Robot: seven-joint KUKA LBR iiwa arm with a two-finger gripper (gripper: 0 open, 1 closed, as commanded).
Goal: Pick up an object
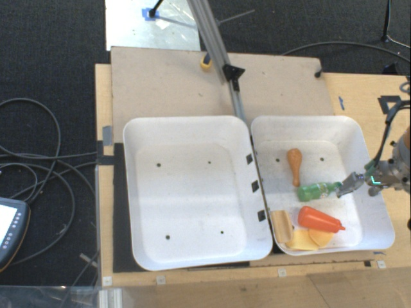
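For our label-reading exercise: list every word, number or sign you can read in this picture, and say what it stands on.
No text is readable.
The screen of the device at the left edge glows, but anything on it is too blurred to read.
The green bottle shows no legible label.

Arm (401, 165) cut off at right edge.

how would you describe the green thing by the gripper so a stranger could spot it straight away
Look in the right-hand white bin, near its middle. The small translucent green plastic bottle lies on its side there, between a tan wooden peg above and an orange carrot-shaped toy below. It is the one green item.
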